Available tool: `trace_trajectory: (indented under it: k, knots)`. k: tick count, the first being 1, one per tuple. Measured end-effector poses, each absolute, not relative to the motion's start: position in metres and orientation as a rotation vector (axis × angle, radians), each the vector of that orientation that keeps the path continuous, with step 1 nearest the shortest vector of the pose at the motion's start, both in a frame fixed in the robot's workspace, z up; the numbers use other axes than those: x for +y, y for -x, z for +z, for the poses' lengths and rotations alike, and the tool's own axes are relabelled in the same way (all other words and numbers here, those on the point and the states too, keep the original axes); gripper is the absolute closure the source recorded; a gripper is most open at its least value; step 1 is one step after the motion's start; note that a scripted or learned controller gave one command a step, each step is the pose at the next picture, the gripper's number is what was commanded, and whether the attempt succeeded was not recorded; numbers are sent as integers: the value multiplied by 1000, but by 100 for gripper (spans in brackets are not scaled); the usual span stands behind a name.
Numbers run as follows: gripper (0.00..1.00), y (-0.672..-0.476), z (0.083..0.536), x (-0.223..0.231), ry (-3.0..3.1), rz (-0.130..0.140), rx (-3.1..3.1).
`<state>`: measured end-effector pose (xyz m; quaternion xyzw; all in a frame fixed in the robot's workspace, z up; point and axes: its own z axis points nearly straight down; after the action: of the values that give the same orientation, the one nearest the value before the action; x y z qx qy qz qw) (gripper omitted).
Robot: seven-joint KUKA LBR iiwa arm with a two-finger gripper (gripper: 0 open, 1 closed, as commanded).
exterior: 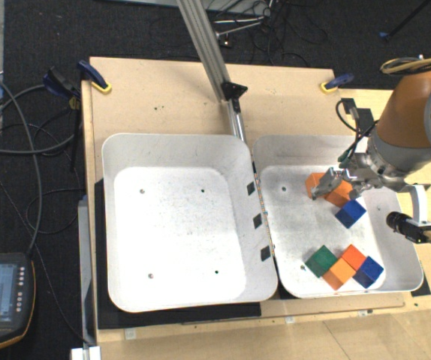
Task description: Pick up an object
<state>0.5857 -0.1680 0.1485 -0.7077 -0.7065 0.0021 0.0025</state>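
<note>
Gripper (328, 188) low in the right bin (290, 287), toward its far edge, at an orange block (338, 193); whether the block is gripped, cannot tell. A blue block (351, 213) lies just beside it. Near the bin's front edge, a green block (321, 261), a second orange block (346, 267) and a second blue block (369, 271) sit touching. Likely picking the loosest target, away from the cluster.

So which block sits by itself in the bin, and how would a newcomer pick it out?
Look in the right-hand bin, the one holding blocks. Between the orange block at the gripper and the cluster near the front edge lies a blue block. It alone touches no other block.
</note>
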Motion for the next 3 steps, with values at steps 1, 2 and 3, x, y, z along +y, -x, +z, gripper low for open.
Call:
trace_trajectory:
  k: [1,2,3]
  knots:
    - [0,-591,123,-170,2234,-13,-2234]
    - [100,-591,131,-170,2237,-13,-2234]
    - [100,-600,193,-172,2224,-6,-2230]
